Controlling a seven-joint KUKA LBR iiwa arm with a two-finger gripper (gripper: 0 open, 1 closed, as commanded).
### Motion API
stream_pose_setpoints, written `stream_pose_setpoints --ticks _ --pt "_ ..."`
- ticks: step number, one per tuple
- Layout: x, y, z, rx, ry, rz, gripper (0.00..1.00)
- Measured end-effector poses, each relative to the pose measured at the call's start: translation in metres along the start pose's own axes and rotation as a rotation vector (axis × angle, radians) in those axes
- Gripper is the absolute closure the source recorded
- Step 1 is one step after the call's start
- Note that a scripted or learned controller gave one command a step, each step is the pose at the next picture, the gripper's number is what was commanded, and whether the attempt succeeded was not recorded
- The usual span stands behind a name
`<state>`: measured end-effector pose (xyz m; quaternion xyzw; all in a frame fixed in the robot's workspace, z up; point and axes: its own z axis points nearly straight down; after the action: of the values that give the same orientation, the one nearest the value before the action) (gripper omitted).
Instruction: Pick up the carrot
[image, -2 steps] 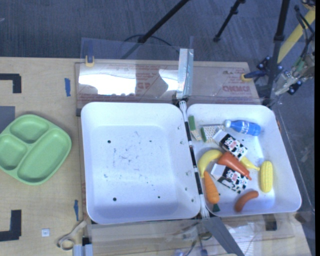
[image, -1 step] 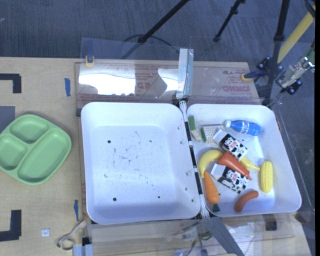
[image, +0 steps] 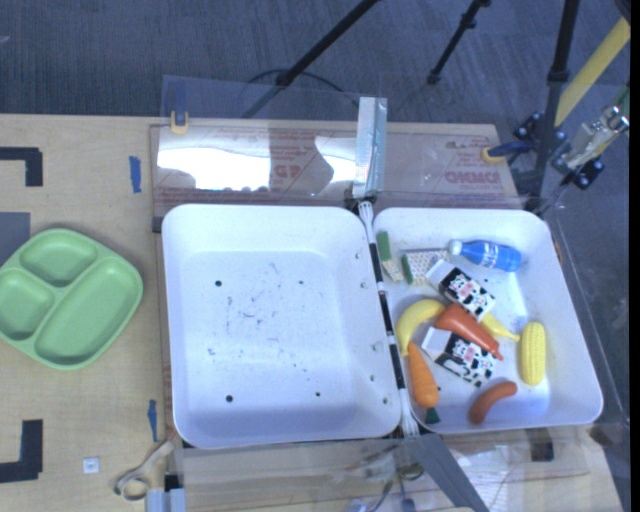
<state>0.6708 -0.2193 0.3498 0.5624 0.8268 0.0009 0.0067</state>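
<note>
you have the carrot (image: 422, 373) lying in the right bin (image: 570, 290), hard against that bin's left wall, with its green top pointing toward the near edge and its fat orange body angled up toward the banana (image: 417, 319). it looks wedged there because the toys are heaped in the middle of the bin: a second orange piece (image: 468, 328) rests across the two black-and-white cartons (image: 466, 292), the corn (image: 533, 352) stands along the right side, the sausage (image: 492, 400) sits near the front, and the blue bottle (image: 486, 255) lies at the back. that crowding leaves the carrot's wall side tight, so you would likely do best to come down with the grip set across its body, clear of the banana's tip. the left bin (image: 270, 310) sits just beside it, sharing the divider, and a green plate (image: 66, 297) rests well apart on the tabletop (image: 80, 180) to the left. as for the tool, you cannot tell whether it is apart or together, and nothing is touching the carrot, so the pick is not yet begun.
</note>
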Motion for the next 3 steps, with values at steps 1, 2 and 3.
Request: stream_pose_setpoints --ticks 1,2,3 --pt "0.002 -0.009 0.049 0.005 0.008 -0.199 1.00" --pt "0.005 -0.001 0.061 0.003 0.010 -0.413 1.00" --pt "0.004 0.001 0.049 -0.003 0.004 -0.414 1.00"
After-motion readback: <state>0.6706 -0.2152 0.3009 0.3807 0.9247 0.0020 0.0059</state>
